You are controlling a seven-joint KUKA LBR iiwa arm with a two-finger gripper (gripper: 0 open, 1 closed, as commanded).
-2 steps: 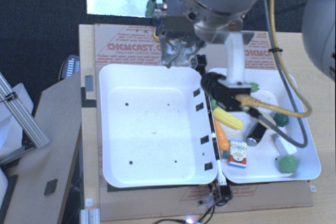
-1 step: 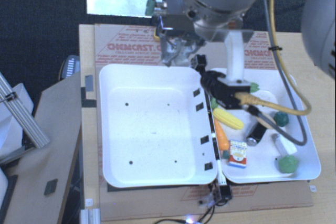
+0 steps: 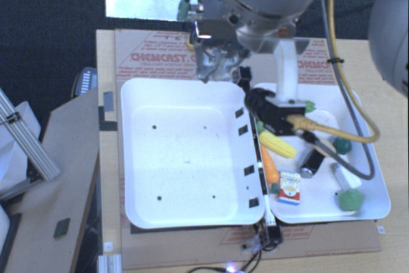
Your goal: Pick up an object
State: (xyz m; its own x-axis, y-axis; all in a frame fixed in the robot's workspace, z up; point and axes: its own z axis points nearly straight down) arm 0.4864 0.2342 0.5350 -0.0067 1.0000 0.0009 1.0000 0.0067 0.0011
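Along the near rim of the right-hand shallow white bin (image 3: pixel 374 204) lie a small red-and-white carton (image 3: pixel 290 188), a green-capped white piece (image 3: pixel 346 192), then an orange carrot-shaped toy (image 3: pixel 270 166) and a yellow corn-shaped toy (image 3: pixel 277 144), close together by the dividing wall. Farther back, the hand (image 3: pixel 217 67) hangs over the far edge of the left white bin (image 3: pixel 185 156), well apart from these objects; I cannot tell how it is set. A descent from here would likely strike the rim or bare floor, and the yellow hose (image 3: pixel 339 131) could snag.
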